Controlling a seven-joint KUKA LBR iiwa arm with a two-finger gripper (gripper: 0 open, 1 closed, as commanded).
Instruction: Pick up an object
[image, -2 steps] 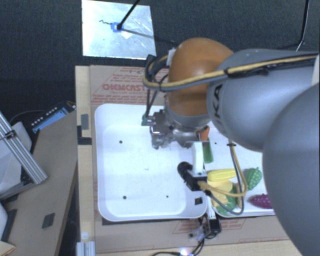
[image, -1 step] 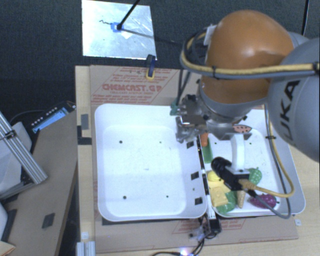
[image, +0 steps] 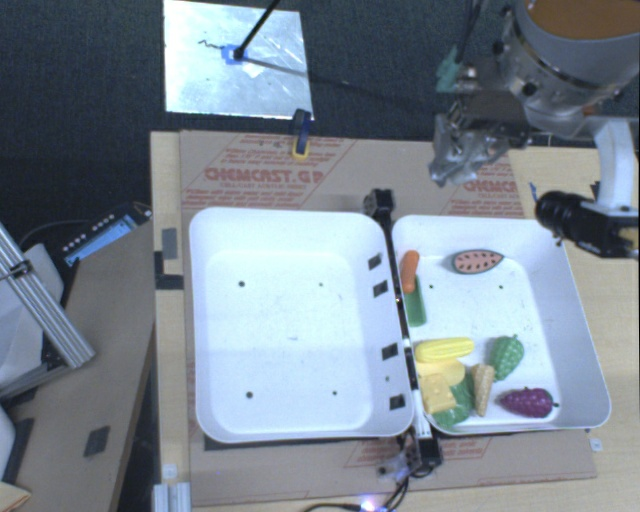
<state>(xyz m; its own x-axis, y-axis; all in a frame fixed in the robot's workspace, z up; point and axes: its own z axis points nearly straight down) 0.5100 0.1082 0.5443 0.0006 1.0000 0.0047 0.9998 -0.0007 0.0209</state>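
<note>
My gripper hangs above the far edge of the right bin, well clear of the objects and with nothing in it. In the right bin lie a watermelon slice near the back, a carrot and a green block by the left wall. Toward the front sit a yellow corn cob, a yellow cheese piece, a green strawberry-shaped toy, a tan cone and purple grapes.
The left bin sits beside the right one, joined by black clips along the shared wall. A black camera-like device juts over the right bin's far right corner. A yellow-blue clamp sits behind the bins.
</note>
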